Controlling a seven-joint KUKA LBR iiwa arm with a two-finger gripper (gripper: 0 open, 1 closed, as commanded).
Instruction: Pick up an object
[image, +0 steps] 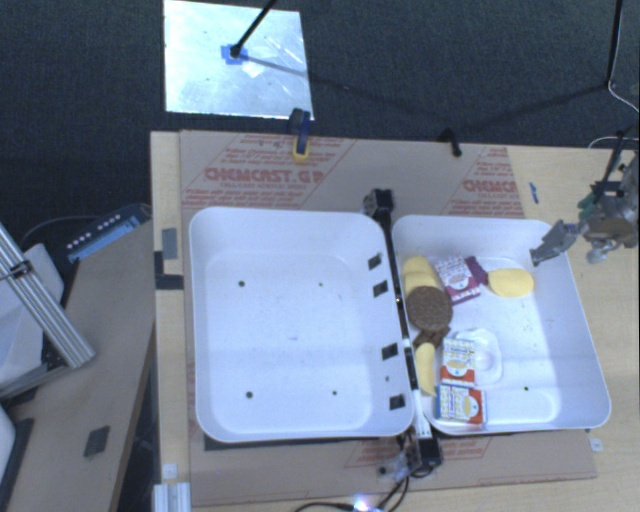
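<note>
White bins: you saw the left bin (290, 320) bare-floored and the right bin (560, 340) holding the objects.
Objects: a yellow oval piece (511, 283), brown disc (429, 308) and red-and-white packet (462, 390) lay in the right bin.
Gripper (556, 243): above the right bin's far corner, near the yellow oval piece; you could not tell its opening or any hold.

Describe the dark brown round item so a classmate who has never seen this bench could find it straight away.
Look in the right-hand bin, at the cluster of items along its left wall. The brown disc lies there, just below a pale yellow piece and above a red and white packet. It is the cluster's one dark, round item.
</note>
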